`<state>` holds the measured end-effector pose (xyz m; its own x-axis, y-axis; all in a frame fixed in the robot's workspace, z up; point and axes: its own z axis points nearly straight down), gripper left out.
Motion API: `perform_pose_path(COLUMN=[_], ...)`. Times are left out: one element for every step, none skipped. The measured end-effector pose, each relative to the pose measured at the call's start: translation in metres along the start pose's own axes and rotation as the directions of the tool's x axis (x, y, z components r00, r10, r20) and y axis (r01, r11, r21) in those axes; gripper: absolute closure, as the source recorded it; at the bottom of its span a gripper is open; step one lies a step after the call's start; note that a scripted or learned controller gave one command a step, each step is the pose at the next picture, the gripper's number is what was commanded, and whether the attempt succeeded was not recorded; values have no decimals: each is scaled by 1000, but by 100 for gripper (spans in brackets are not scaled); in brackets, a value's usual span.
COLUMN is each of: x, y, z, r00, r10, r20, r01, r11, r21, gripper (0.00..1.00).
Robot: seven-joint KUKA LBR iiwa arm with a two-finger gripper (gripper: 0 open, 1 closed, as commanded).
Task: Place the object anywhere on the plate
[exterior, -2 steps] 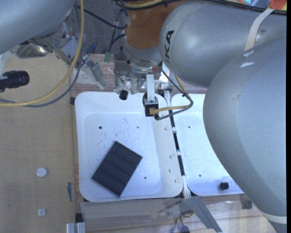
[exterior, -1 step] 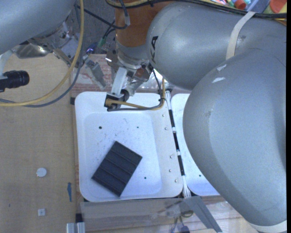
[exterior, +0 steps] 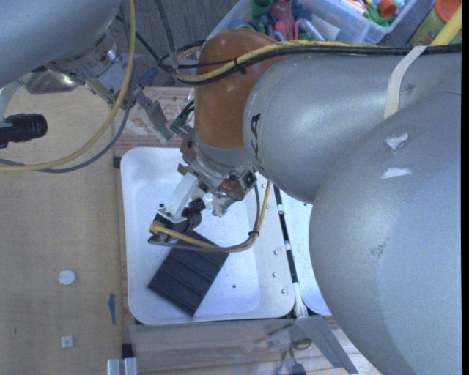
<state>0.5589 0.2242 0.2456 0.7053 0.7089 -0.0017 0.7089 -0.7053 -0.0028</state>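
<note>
A dark ribbed flat block (exterior: 187,280) lies tilted on the floor of the left white bin (exterior: 135,190), near its front edge. My gripper (exterior: 217,188) hangs over the middle of that bin, just behind and above the block, mostly covered by the orange wrist band and the grey arm. Nothing can be seen held by it. A pale rounded edge (exterior: 314,299) shows in the right bin (exterior: 293,220) under the arm; it may be the plate, but most of it is hidden.
The big grey arm (exterior: 366,183) covers nearly all of the right bin. A clear box of coloured toys (exterior: 322,18) stands behind the bins. Wooden bench (exterior: 58,242) lies to the left, with a small white disc (exterior: 67,277) on it.
</note>
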Motion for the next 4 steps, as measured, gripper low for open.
perform_pose_path(x=[16, 1, 19, 32], y=[18, 2, 24, 31], z=[-54, 7, -34, -48], r00=[907, 999, 895, 497], r10=[-422, -34, -445, -868], r20=[-1, 0, 0, 1], r01=[421, 34, 445, 868], r11=[907, 999, 895, 496], r21=[-4, -2, -7, -7], gripper=[100, 100, 100, 100])
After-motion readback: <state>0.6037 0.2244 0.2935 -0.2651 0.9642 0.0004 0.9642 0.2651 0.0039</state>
